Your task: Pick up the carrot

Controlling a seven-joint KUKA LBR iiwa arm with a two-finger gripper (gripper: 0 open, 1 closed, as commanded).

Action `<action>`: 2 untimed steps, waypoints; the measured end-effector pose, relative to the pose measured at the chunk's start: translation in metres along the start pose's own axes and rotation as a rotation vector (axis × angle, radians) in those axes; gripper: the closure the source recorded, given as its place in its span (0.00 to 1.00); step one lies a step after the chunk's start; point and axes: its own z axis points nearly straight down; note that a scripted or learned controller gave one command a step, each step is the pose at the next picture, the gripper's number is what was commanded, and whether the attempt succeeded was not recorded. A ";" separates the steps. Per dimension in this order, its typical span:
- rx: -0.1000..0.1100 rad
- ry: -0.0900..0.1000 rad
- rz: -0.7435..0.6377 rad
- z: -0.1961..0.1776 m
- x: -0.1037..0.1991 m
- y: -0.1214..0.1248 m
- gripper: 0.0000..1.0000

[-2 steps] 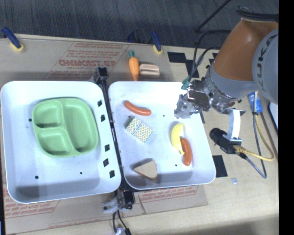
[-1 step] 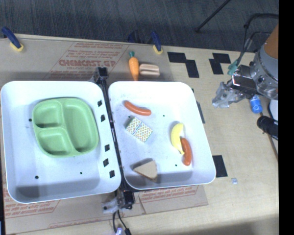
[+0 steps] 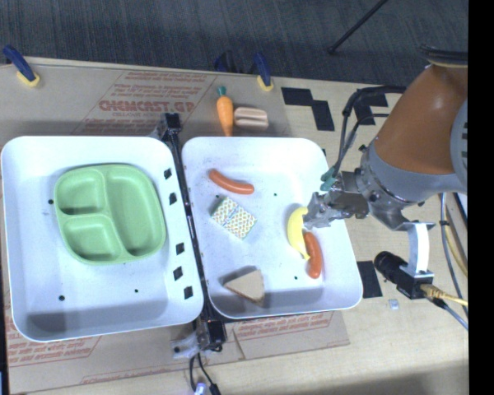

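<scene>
The carrot (image 3: 224, 113), orange with a green top, lies on the cardboard just behind the right bin's far rim, outside both bins. My gripper (image 3: 319, 212) hangs over the right bin's right side, right above the banana (image 3: 296, 229) and a sausage (image 3: 314, 255), far from the carrot. Its metal head faces left. Nothing shows between its tips.
The right bin (image 3: 272, 148) also holds a second sausage (image 3: 231, 182), a patterned block (image 3: 233, 218) and a bread slice (image 3: 245, 285). A small pink-and-tan food item (image 3: 251, 118) lies next to the carrot. A green divided plate (image 3: 109, 212) sits in the left bin (image 3: 16, 220).
</scene>
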 end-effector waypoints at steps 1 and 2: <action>-0.004 -0.001 0.052 -0.075 -0.043 0.004 1.00; 0.000 0.000 -0.013 0.002 0.027 -0.002 1.00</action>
